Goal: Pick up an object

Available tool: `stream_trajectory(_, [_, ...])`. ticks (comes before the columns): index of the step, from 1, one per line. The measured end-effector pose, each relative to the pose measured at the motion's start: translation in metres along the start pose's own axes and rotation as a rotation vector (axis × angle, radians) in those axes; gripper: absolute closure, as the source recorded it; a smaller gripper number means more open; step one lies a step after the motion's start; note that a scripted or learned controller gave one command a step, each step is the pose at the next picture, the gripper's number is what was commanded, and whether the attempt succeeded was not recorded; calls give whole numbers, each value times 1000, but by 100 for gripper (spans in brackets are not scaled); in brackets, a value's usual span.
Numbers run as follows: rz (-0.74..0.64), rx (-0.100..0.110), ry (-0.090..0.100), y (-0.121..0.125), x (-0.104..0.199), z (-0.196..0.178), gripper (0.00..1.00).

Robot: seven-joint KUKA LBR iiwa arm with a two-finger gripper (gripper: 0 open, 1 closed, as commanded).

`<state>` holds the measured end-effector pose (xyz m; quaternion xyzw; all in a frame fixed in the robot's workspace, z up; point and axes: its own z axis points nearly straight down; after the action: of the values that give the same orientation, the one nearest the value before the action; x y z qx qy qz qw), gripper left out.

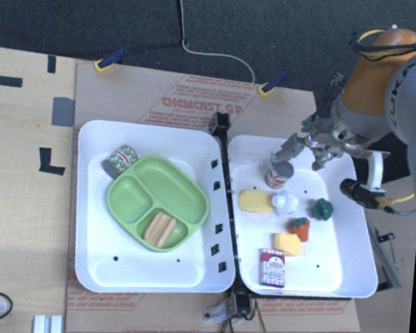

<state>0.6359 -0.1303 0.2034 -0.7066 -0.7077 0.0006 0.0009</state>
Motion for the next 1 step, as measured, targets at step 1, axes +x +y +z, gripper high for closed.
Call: stream_trajectory(1, [-2,-3,-2,34,-2,123,0])
